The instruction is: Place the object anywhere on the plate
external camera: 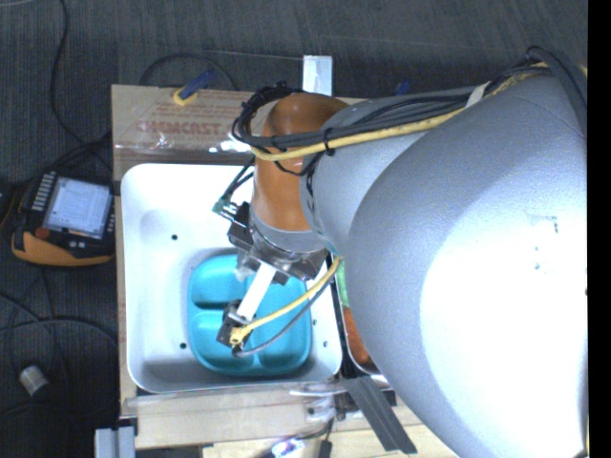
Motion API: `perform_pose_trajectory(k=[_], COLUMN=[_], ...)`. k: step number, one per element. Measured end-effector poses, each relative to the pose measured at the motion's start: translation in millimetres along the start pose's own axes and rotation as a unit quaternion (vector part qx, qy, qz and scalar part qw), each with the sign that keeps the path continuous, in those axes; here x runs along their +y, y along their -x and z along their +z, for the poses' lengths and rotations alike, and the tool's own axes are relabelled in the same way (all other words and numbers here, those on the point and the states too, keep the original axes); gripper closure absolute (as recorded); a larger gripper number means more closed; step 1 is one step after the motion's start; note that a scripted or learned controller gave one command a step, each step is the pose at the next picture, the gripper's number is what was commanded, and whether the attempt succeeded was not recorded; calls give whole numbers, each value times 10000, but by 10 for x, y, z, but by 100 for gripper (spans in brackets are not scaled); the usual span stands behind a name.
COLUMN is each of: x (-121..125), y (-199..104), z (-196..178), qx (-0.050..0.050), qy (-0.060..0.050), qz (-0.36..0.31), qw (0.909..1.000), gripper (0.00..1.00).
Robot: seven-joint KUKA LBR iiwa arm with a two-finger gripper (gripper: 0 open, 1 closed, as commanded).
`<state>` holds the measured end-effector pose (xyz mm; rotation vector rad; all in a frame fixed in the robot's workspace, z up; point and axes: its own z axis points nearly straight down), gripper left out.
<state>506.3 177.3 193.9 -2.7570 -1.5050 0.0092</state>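
Claw [270, 267] over turquoise plastic compartment plate [212, 299], inside shallow white plastic bin [158, 256].
Claw hangs low above the plate's middle, beneath the grey arm with orange band [449, 237]; whether it is spread or pressed together cannot be told. Plate lies directly under the claw and toward the view's left of it, flat on the bin floor. Orange-brown sliver [349, 340] sits just right of the claw in the view, beyond the bin wall, mostly hidden by the arm; identity unclear. Orange-and-black handheld screen unit [67, 218] rests well left of the claw, on dark carpet [57, 65].
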Motion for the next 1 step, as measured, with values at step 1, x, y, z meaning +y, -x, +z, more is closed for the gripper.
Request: perform_pose_trajectory(k=[1], x=[1], y=[1], z=[0], qx=[-1], qy=[2], qz=[1], qw=[10000], gripper=[0])
